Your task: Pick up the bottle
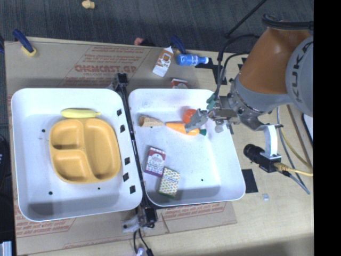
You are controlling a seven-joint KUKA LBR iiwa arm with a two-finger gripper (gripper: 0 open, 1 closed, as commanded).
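Observation:
A small blue bottle [187, 60] with a white cap lies on its side on the cardboard behind the right bin [229, 164], outside both bins. My gripper [198, 120] hangs low over the upper part of the right bin, well in front of the bottle. It is right beside an orange carrot [176, 127] and a red-orange piece [189, 113], which it partly covers. No bottle is visible at the gripper.
In the right bin also lie a tan bread-like piece [151, 122], a dark red packet [155, 161] and a patterned box [169, 182]. The left bin [24, 196] holds a yellow divided plate [85, 149] and a banana [80, 112]. A small carton [163, 61] lies near the bottle.

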